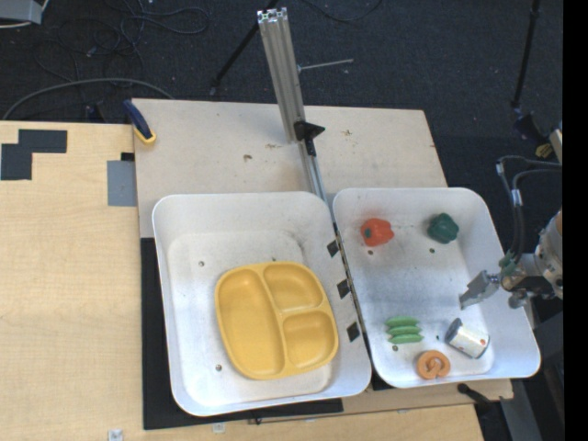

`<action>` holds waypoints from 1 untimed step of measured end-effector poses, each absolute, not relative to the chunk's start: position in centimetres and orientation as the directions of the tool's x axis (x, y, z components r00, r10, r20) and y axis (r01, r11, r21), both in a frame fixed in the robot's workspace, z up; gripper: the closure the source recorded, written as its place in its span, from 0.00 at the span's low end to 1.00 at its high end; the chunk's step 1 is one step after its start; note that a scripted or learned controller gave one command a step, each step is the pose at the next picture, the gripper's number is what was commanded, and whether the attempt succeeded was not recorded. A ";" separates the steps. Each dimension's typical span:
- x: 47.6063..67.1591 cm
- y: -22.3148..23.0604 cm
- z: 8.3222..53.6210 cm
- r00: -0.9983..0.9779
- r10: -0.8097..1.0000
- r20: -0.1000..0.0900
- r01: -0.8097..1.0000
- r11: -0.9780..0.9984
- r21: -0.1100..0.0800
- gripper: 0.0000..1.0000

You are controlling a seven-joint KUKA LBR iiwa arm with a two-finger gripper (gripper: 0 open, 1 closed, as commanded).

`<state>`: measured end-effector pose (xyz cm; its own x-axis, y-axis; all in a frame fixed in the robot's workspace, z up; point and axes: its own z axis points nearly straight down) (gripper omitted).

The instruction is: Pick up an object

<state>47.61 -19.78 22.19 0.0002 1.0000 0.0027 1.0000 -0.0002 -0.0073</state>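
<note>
Across the lower middle of the frame sit two white bins: the left bin (184,246) holds a yellow divided plate (276,318), and the right bin (413,200) holds a red toy (376,231) and a dark green toy (443,228) near its top, with a ridged green piece (402,330), a small white can (467,340) and an orange ring (433,365) near its bottom. At the right bin's right rim hovers the gripper (501,286), with nothing between its fingers; how wide they stand cannot be told.
</note>
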 end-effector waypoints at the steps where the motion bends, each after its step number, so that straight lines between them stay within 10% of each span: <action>1: 47.7 -19.2 17.7 0.000 1.000 0.003 1.000 0.000 -0.007 0.00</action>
